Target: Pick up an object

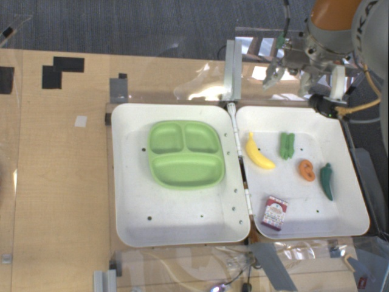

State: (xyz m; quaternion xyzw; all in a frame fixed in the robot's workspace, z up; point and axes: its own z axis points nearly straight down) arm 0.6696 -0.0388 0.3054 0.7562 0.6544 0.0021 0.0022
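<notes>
Metal tool (290, 72) above right bin's (358, 181) far rim, grip state impossible to tell. Below it: curved glossy banana (258, 153), ridged green piece (286, 145), orange ring (307, 170), dark smooth pepper (327, 180), small printed box (275, 213).

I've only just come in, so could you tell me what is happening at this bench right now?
A KUKA arm is set to pick up an object. Its gripper hangs above the far edge of the right bin, holding nothing. In that bin lie a banana, a green bean bundle, an orange piece, a dark green pepper and a small red box. The left bin holds a green divided plate.
</notes>
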